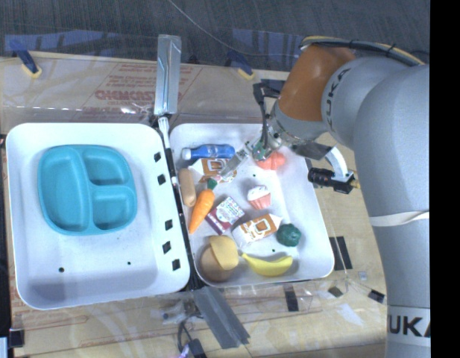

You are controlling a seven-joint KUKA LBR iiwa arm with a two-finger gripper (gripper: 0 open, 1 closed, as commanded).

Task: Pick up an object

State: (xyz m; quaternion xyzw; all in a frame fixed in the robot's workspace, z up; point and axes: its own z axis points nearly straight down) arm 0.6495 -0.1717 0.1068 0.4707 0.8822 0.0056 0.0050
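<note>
My arm point(379, 125) hangs over the right bin point(319, 222), my gripper point(261, 151) just beside a small pink toy point(272, 160) near the back wall. Too blobby to give any long axis; can't tell my finger state.

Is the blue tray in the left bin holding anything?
Empty: all three compartments of the blue tray show bare blue bottoms.

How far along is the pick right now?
Done: the end effector is down in the right bin, by a pink-orange toy. In hand: I cannot see anything gripped. Left: grasp and lift. The carrot, banana and cupcake lie untouched.
</note>
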